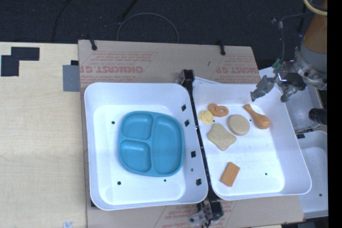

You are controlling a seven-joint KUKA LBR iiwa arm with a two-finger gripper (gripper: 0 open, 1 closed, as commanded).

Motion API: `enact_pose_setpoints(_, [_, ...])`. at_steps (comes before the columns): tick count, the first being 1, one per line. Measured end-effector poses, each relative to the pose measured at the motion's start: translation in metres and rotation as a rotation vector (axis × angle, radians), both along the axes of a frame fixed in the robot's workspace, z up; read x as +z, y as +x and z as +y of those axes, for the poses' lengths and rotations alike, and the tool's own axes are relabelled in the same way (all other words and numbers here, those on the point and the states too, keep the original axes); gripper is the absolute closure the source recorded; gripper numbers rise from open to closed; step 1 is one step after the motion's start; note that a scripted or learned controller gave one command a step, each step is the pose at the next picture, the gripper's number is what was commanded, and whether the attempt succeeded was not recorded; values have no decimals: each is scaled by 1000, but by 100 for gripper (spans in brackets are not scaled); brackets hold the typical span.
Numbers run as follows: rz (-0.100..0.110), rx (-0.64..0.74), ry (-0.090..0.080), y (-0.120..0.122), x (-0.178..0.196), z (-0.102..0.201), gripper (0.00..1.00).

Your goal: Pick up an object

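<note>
The right bin [291, 181] holds several small food toys: a pretzel [218, 110], a small yellow piece [206, 117], a square tan cracker [221, 136], a round pale cookie [239, 125], an orange drumstick [257, 116] and an orange wedge [230, 174]. My gripper [273, 89] hangs above the bin's far right corner, up and to the right of the drumstick. Its two grey fingers stand spread apart with nothing between them.
The left bin [101, 99] holds a blue divided plate [150, 143]. A black clamp bar [192, 131] runs between the two bins. Cardboard [149, 61] lies beneath them. The arm's orange band [316, 29] rises at the right edge.
</note>
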State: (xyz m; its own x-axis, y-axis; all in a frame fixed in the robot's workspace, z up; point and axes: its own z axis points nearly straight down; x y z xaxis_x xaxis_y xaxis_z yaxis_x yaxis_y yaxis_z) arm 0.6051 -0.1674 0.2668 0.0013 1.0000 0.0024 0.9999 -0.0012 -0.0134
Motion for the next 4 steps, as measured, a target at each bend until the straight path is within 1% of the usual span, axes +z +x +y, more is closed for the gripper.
enact_pose_setpoints(1, [-12,2,-2,2,7,0,0])
enact_pose_setpoints(2, [-7,2,-1,0,-37,0,0])
enact_pose_setpoints(3, [-5,0,-1,-4,-95,-8,0])
enact_pose_setpoints(4, [-5,1,0,-1,-158,-6,0])
